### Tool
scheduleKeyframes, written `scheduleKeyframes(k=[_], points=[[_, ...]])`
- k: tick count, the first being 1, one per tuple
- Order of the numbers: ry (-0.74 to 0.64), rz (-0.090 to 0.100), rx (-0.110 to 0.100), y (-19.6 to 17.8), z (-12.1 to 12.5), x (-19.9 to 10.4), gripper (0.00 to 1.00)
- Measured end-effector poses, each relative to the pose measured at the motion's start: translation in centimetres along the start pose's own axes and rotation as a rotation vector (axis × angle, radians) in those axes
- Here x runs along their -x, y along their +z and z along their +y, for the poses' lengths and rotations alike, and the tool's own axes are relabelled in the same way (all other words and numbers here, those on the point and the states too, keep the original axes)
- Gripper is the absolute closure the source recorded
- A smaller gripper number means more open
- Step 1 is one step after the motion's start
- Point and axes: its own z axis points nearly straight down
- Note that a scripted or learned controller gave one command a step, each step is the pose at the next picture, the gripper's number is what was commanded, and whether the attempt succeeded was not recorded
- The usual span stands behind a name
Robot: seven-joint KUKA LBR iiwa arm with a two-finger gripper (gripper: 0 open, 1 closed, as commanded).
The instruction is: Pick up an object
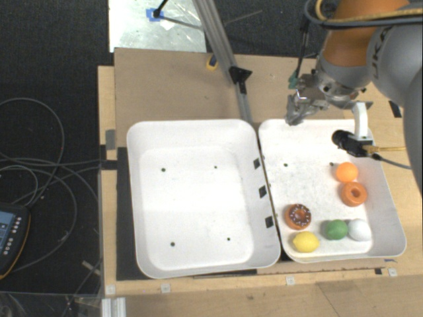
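My gripper hangs over the far left corner of the right bin, with nothing seen between its fingers. Well in front of it, at the bin's right and near side, lie an orange ball, an orange ring, a chocolate donut with sprinkles, a green ball, a white ball and a yellow lemon. None of them touches the gripper.
The left bin sits beside the right one, joined by black clips at the shared wall. A grey pole slants over the bench behind the bins. Cables lie on the floor at the left.
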Motion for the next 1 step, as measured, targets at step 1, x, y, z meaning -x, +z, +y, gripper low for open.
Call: scheduleKeyframes(k=[1], points=[[-0.001,0.000,0.002,-0.67,0.04,-5.44,1.00]])
